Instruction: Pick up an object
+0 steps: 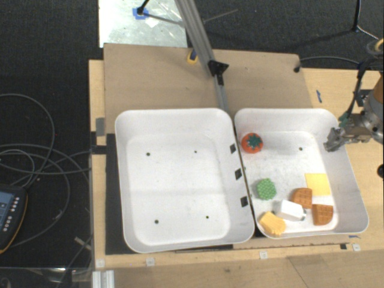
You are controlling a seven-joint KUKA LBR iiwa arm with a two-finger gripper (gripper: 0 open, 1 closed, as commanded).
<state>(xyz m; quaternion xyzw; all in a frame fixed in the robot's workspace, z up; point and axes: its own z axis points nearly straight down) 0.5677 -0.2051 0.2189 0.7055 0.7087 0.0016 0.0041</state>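
Observation:
The right bin (pixel 354 191) holds several small toys. A red tomato-like ball (pixel 252 143) lies near its left wall. Below it sits a green knobbly ball (pixel 266 189). Along the front lie a yellow wedge (pixel 273 224), a white block (pixel 291 210), two brown waffle pieces (pixel 302 197) (pixel 322 214) and a yellow flat square (pixel 317 183). My gripper (pixel 333 141) hangs at the right bin's upper right rim, well to the right of the tomato and apart from all the toys. Nothing shows between its fingers.
The left bin (pixel 129 161) lies beside the right one, joined by black clips (pixel 238 173). A grey pole (pixel 198 32) slants down from the top to the bins' junction. Cables (pixel 36 155) and a pendant (pixel 9 212) lie on the floor at left.

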